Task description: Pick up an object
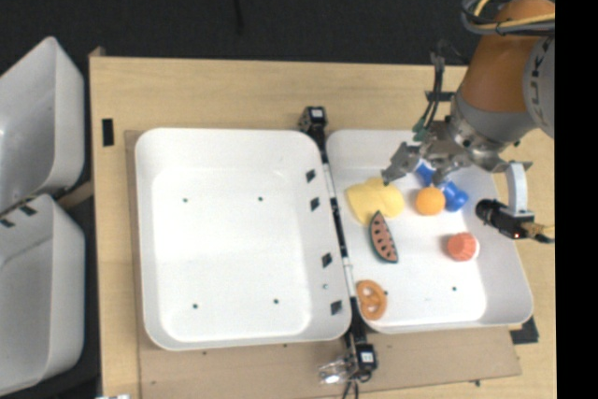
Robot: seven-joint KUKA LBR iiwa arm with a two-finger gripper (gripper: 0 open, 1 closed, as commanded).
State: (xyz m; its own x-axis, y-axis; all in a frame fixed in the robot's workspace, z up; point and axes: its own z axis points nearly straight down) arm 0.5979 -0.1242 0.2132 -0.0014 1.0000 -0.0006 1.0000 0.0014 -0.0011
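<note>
We see the wooden surface point(112, 229) carrying two shallow white bins side by side. The left bin point(234, 238) is the bigger shape in our view. The right bin point(495, 294) holds all the small things. Next in size is the arm point(500, 75), grey with its orange band, reaching in from the right and hanging over the upper part of the right bin.

The hand point(420, 159) sits above the bin's upper middle, pointing toward the left. We cannot tell whether it is open or closed, and we see nothing clearly held in it.

Among the objects, the yellow block point(374, 199) is the largest, lying near the bin's left side, just below and left of the hand. The watermelon slice point(382, 237) lies just beneath it, touching or nearly so. The blue piece point(448, 190) lies right under the hand, partly hidden by it, with the orange ball point(429, 201) touching its lower left. The red ball point(461, 246) rests apart, toward the right. The pretzel point(371, 299) lies alone near the bin's lower left corner
</note>
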